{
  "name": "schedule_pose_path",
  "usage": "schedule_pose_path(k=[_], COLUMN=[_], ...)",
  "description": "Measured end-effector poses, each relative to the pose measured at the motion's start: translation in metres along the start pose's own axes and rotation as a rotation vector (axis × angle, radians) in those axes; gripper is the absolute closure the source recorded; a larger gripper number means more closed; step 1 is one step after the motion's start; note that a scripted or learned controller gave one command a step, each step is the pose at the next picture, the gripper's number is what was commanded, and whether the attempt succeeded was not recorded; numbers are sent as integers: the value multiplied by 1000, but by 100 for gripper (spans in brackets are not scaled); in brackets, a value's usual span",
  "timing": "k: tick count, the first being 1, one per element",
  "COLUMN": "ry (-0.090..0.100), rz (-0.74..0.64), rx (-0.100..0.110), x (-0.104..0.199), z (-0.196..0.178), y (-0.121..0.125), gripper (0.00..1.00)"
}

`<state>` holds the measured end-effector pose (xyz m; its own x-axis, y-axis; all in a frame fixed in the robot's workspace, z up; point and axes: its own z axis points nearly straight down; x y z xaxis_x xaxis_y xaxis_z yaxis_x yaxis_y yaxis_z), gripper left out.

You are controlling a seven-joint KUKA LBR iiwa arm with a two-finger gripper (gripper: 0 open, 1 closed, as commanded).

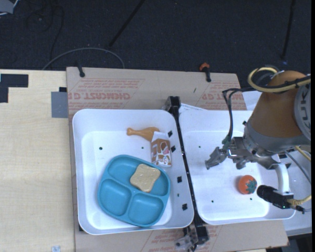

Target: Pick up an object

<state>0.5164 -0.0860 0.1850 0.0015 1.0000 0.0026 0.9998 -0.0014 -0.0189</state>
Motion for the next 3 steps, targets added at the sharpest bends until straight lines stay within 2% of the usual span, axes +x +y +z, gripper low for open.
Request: schedule_pose_path(k=[1, 3], ry=[-1, 0], rz=[-2, -2], rx=[-14, -10], x=[0, 3], z=[-7, 96], y=[3, -7], gripper=[0, 0])
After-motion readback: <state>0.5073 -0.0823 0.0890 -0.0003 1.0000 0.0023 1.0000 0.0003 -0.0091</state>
